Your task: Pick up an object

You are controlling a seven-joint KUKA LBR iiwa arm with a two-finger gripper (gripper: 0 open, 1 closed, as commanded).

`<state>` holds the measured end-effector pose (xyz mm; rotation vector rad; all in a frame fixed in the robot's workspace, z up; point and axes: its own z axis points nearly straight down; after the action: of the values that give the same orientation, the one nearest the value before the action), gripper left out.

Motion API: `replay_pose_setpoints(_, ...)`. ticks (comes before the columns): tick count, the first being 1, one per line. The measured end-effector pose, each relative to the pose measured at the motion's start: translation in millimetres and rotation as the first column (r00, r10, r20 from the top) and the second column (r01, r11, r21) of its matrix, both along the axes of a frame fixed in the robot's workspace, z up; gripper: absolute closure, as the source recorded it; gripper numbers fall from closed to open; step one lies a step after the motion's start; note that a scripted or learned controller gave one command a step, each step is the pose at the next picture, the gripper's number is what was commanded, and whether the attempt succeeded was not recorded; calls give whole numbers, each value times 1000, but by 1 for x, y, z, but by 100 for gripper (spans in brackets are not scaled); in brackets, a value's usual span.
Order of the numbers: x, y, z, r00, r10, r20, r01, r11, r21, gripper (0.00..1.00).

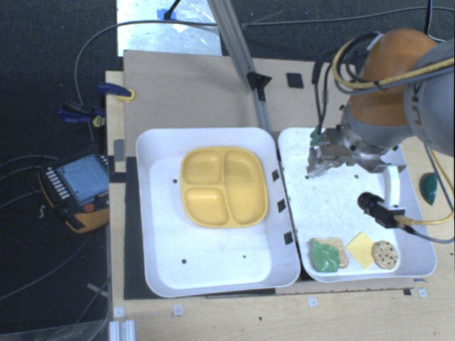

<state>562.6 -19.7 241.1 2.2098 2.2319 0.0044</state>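
Camera view: two shallow white plastic bins (153, 212) sit side by side on a tan board over dark carpet. The left one holds a single glossy yellow plate (224, 187), rounded-square with three compartments. Along the right bin's near edge lie three small flat foods: green-topped toast (327, 254), a yellow cheese square (361, 250) and a round speckled cookie (384, 254). The gripper (318, 159) hangs over that bin's far-left area, well apart from them; its metal parts blur together, so whether it is open cannot be told.

A grey arm (434, 98) with a bulbous orange band (387, 66), yellow and black cables (348, 62) looped above its metal gripper (318, 163).
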Motion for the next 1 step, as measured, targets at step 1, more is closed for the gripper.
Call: replay_pose_setpoints(1,-4,57,-14,1000,0,-1,0,1000,0,100)
